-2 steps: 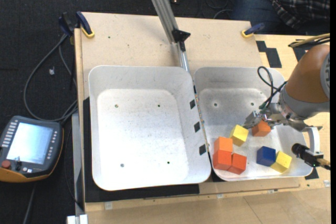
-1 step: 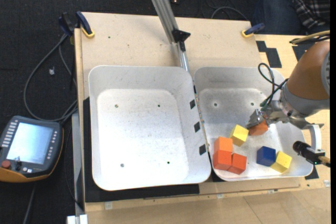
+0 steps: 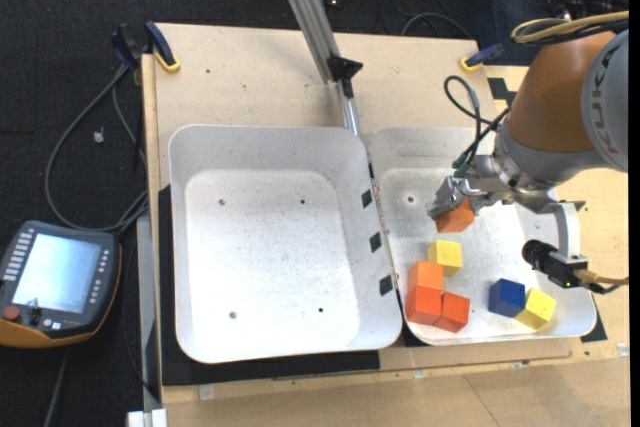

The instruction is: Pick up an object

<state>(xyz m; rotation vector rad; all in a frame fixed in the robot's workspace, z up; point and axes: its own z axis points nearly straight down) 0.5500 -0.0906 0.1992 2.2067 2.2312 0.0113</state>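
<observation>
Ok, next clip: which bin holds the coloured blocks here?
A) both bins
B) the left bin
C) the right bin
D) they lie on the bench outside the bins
C: the orange blocks, the blue block and the yellow blocks all lie in the right bin, where the gripper is also reaching; the left bin shows just its speckled white floor.
</observation>
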